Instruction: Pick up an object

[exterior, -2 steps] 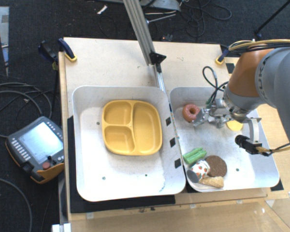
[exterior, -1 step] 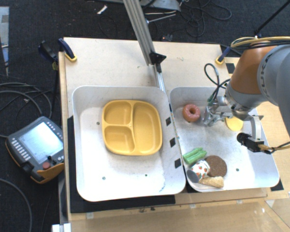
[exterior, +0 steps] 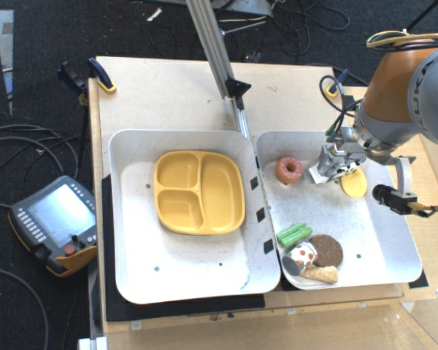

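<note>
Right bin point(exterior: 394, 254), near corner: tan wedge point(exterior: 320, 274), white figure with red marks point(exterior: 302, 255), brown cookie point(exterior: 327, 250), green pea pod point(exterior: 293, 234), all clustered and touching. Left bin point(exterior: 131, 268): yellow divided plate point(exterior: 200, 192), centred. Farther up right bin: pink donut point(exterior: 289, 170), alone. Just beside it, gripper point(exterior: 330, 168) low over bin floor; finger spread cannot be told. Yellow piece point(exterior: 354, 184) right against gripper; grasp not confirmed.

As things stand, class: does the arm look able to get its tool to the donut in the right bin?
Probably yes: the tool hangs just beside the donut, which lies alone on bare bin floor.
</note>
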